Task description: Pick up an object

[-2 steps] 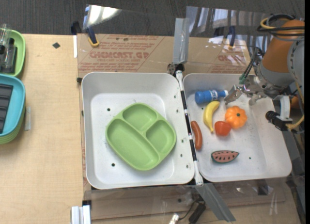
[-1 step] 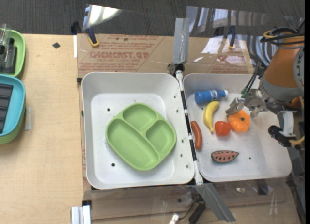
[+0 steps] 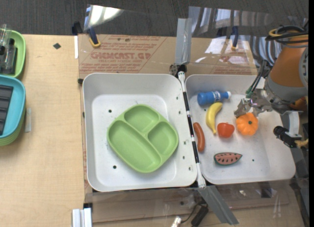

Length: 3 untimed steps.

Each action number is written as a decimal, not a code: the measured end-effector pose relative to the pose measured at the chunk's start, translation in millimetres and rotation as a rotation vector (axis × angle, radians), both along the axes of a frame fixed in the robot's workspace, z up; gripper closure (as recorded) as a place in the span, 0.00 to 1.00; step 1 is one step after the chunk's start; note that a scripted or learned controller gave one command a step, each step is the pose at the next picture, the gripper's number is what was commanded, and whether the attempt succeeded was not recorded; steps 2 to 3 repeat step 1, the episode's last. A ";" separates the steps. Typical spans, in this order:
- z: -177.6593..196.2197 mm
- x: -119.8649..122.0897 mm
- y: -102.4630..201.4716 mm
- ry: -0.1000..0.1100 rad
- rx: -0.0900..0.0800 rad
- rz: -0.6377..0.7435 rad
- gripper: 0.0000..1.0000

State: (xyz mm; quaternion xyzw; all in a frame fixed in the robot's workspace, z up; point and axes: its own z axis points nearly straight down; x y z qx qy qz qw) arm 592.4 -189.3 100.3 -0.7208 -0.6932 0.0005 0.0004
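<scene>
Gripper [image 3: 248, 107] hovers just above the orange pumpkin [image 3: 247, 125] in the right bin [image 3: 274, 167] — jaws' spread I cannot tell. Centre over it, clear of the tomato [image 3: 225, 130] — then descend.

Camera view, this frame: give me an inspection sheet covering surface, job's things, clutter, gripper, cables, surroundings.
Surface: wooden bench bearing left bin and right bin.
Job's things: in the right bin, blue bottle, banana, tomato, orange pumpkin, sausage, watermelon slice.
Clutter: green divided plate in the left bin.
Gripper: gripper above the pumpkin; grasp unclear.
Cables: yellow loop on the arm.
Surroundings: cardboard sheet; stacked trays at left.
</scene>
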 end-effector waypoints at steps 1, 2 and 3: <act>114.4 33.8 35.2 0.000 -0.002 -0.067 1.00; 114.4 33.8 35.2 0.000 -0.002 -0.067 1.00; 114.4 33.8 35.2 0.000 -0.002 -0.067 1.00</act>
